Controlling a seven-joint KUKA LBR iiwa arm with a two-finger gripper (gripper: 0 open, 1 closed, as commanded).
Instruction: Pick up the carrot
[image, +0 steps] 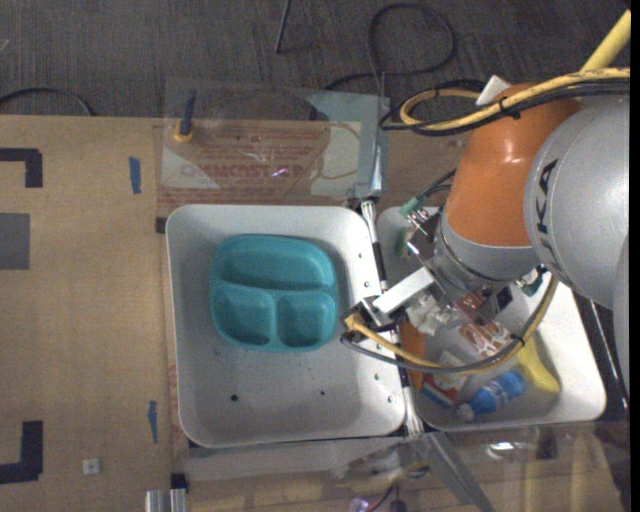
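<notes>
- The arm (540, 190), grey with an orange band, reaches in from the right and covers most of the right bin (585, 395).
- The pincer (455, 320) sits low over that bin's clutter; whether it stands apart or together cannot be told, since the wrist hides it.
- Just beside the pincer, toward the left bin, an orange piece (410, 345) shows under a yellow cable; it may be the carrot, but that cannot be told for sure.
- Below the pincer lie a blue bottle (497, 392) and a yellow object (541, 372), near the bin's lower wall.
- Left of the pincer, the left bin (200, 400) holds a teal divided tray (273, 292), well apart from the pincer.
- Farther off, above the left bin, a clear plastic sheet (260, 150) lies on the brown surface (80, 300).
</notes>
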